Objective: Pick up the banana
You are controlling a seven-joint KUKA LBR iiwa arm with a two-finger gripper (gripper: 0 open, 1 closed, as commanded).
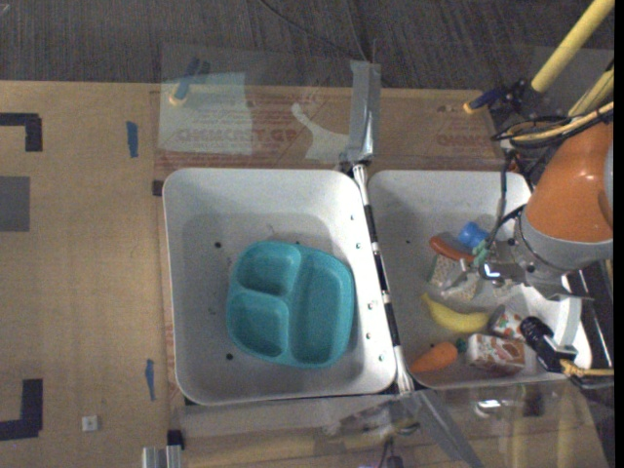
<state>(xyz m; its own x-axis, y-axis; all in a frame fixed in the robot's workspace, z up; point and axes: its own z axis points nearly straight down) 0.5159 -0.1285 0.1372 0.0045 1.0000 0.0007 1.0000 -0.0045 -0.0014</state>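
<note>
- The curved yellow banana (pixel 456 314) lies flat in the right-hand shallow white bin (pixel 409 203), in its lower half, and nothing grips it.
- The two-finger gripper (pixel 478 273) of the grey arm with the orange band (pixel 575 198) hangs just above and a little right of the banana; whether it is released or clenched I cannot tell, as it is too small and cluttered here.
- This looks like the approach step: the pick is not yet made. The next move probably calls for shifting down-left over the fruit's middle and straddling its narrow width.
- Room is tight. An orange carrot (pixel 435 357) and a small printed carton (pixel 492 352) sit just below the banana, and a crinkled packet (pixel 448 276) just above it.
- The bin's front wall runs near the carrot; the dividing rim stands off to the left.
- The left white bin (pixel 195 213) holds a teal divided plastic tray (pixel 290 303), well apart.
</note>
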